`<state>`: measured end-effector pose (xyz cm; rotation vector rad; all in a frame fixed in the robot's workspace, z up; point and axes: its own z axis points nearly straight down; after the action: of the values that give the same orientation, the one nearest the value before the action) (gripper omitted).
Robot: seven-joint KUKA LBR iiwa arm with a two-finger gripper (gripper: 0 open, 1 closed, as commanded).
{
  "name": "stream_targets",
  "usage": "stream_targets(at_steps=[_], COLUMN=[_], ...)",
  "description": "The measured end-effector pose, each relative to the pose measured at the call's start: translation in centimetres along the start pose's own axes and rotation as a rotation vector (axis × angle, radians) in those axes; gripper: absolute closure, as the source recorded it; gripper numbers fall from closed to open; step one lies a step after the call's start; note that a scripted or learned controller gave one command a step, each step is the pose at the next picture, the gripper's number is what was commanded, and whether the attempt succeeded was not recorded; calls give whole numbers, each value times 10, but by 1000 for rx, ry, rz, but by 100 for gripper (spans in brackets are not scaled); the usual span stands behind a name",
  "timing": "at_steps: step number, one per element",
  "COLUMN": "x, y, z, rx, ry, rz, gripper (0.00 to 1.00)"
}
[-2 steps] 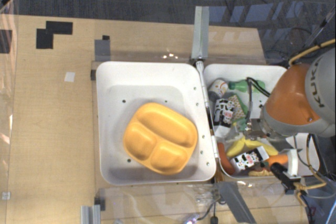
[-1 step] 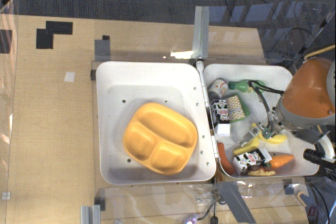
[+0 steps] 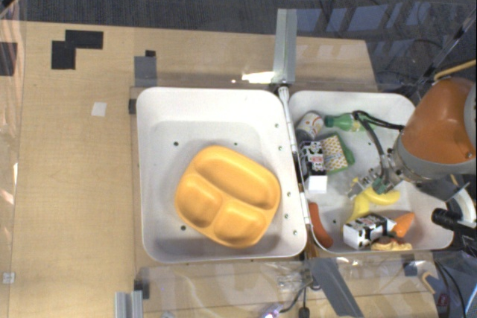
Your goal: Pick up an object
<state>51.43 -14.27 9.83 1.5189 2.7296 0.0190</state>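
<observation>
In the right bin (image 3: 425, 246), a white box (image 3: 367, 229) and an orange carrot (image 3: 403, 224) lay nearest; just behind them the gripper (image 3: 381, 182) hung over a smooth, curved toy banana (image 3: 375, 198) (probably light, stiff plastic, best pinched mid-body); jaw state unclear. Farther left sat a glossy yellow divided tray (image 3: 227, 194).

Grey arm (image 3: 447, 182) with a broad orange band (image 3: 441, 124) and black cable (image 3: 376, 123).

Evenly and brightly lit from above. Soft shadow under the yellow tray (image 3: 227, 194) toward seven o'clock. Bright glare spot at twelve o'clock on the left bin (image 3: 160, 130) rim. Faint reflections off clear panels at nine and one o'clock. Slight softness throughout.
</observation>
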Motion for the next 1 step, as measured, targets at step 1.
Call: stream_targets(at_steps=[1], x=[13], y=[42], z=[7], rx=[14], ry=[5], rz=[267], gripper=[100])
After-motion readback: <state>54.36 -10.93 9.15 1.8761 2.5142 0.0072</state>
